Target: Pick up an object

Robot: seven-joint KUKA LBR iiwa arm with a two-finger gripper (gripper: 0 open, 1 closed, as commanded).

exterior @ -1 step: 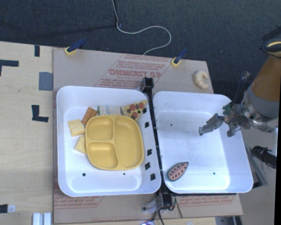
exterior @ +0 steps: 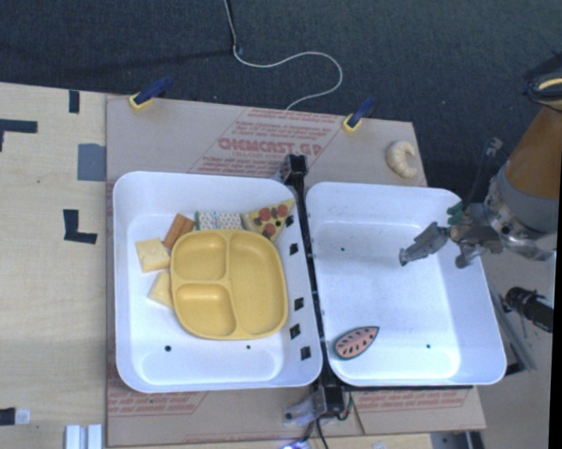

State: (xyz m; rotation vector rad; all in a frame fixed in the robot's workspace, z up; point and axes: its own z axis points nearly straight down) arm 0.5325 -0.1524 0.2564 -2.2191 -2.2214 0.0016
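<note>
A watermelon-slice toy (exterior: 355, 341) lies near the front edge of the right bin (exterior: 446, 303). My gripper (exterior: 442, 252) hangs over the back right part of that bin, well behind and to the right of the slice. Its fingers are spread open with nothing between them. In the left bin (exterior: 130, 333) a yellow divided plate (exterior: 229, 284) rests on several small food toys: a pale cracker (exterior: 152, 255), a brown piece (exterior: 177, 230) and a pizza slice (exterior: 270, 216) stick out from under its far and left sides.
A beige curved toy (exterior: 404, 158) lies on the cardboard behind the right bin, outside both bins. A black divider (exterior: 302, 267) runs between the bins. Blue-yellow clamps (exterior: 149, 93) hold the cardboard's back edge. A white cable (exterior: 280, 64) loops behind.
</note>
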